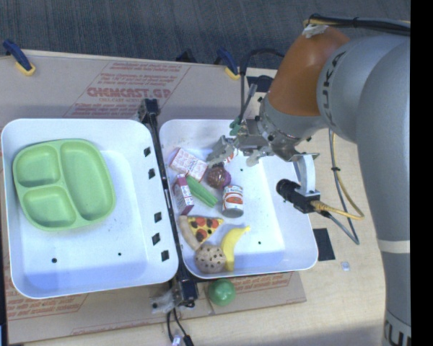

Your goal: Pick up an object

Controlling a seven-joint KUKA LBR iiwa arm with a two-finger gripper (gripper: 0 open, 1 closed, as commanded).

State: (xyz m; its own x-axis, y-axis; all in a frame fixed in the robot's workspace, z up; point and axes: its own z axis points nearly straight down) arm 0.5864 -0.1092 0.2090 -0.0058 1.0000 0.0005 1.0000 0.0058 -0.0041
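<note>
The gripper [234,146] is seen low over the right bin [292,247], but whether it is wide or narrow cannot be told. Just beside it lie a dark red ball [218,176] and a pink packet [188,163]. Farther off are found a small can [233,200], a pizza slice [202,227] and a banana [232,244], with a green tray [61,183] well apart in the left bin [79,272].

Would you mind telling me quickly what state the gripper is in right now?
Gripper: over the right bin, above the toy food pile; whether it is open, closed or holding anything cannot be told.
</note>
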